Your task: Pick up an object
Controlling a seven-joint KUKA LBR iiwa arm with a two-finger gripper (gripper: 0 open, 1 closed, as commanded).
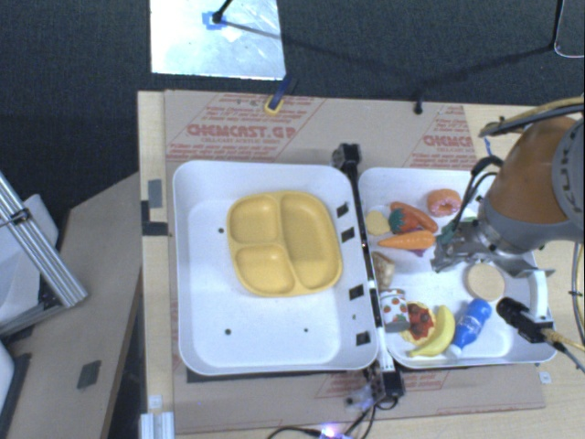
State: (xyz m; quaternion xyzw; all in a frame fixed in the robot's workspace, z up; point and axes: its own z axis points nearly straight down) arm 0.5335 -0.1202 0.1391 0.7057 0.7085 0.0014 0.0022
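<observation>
The right bin [512, 350] holds several toy foods: a pink doughnut [444, 201], a red pepper [412, 217], a carrot [406, 240], a banana [439, 331], a blue bottle [470, 323], a pizza slice [419, 319] and a pale round cookie [483, 283]. My gripper [448, 249] hangs low over the middle of this bin, just right of the carrot's tip and above the cookie. Its dark fingers are seen from above and I cannot make out their gap or anything between them.
A yellow divided plate [281, 242] lies in the left bin [201, 337]. A black divider with clips [361, 245] runs between the bins. The arm's grey body with orange band [539, 186] covers the right bin's far right corner. A pale lump [382, 265] lies by the divider.
</observation>
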